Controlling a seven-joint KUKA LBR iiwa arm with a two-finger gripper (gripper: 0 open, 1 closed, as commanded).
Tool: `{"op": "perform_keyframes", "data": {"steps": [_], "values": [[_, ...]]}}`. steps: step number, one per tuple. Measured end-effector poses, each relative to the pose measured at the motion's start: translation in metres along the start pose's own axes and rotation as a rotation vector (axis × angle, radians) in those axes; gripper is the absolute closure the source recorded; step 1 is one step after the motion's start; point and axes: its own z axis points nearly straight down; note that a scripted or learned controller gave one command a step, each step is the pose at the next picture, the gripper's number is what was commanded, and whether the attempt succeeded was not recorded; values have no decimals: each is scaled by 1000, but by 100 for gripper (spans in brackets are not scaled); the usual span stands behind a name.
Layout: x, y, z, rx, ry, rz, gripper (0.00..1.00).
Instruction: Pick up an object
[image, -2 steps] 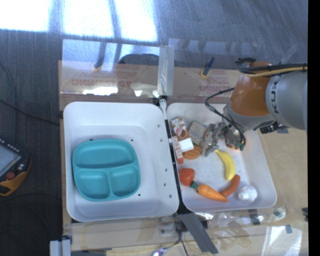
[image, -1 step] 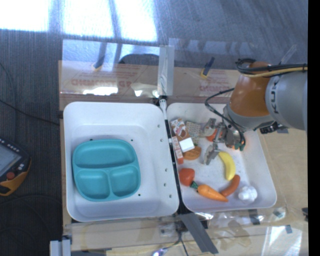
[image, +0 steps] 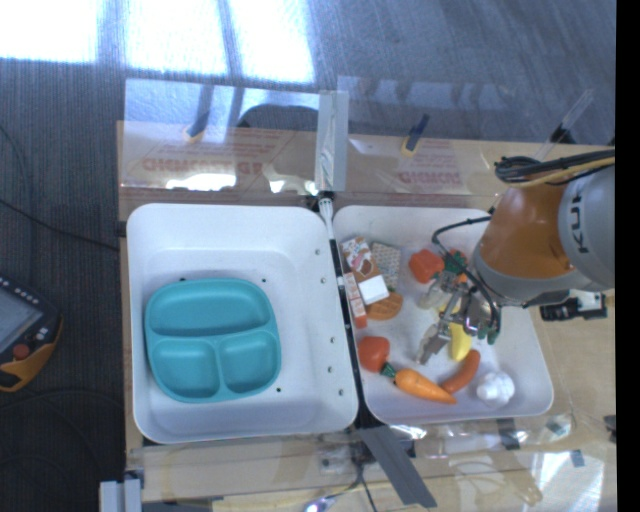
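Reaching in from the right, the arm (image: 545, 240) hangs over the right bin (image: 525, 395) with its gripper (image: 440, 338) low among a scatter of toy food. The metal fingers (image: 433, 345) appear slightly spread, their tips pointing down and to the left, and nothing sits between them, so no object is held yet.

Several candidates lie close. A yellow piece (image: 459, 342) rests just beside the fingers on their right, perhaps touching them. A red sausage (image: 462, 372) lies nearer the front, next to a white ball (image: 493, 387) in the near right corner. A carrot (image: 424, 385) lies along the near side, with a red tomato (image: 373, 352) to its left by the dividing wall. Farther back sit a red block (image: 425, 264), a patterned box (image: 365, 262) and a white block (image: 373, 291) on an orange round (image: 385, 306). The left bin (image: 160, 235) holds a teal divided tray (image: 211, 336).

The yellow piece looks the likeliest target. To grip it well, the fingers should straddle its narrow width, shifted a little to the right so one finger lands on each side, then descend until the tips almost reach the bin floor before closing. Coming down off-centre risks nudging the piece toward the sausage rather than catching it. Lift straight up and slowly, since a smooth rounded toy may slip out.
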Motion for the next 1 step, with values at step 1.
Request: {"op": "perform_keyframes", "data": {"steps": [1], "values": [[-1,1,-9,4,-1,-4,100]]}}
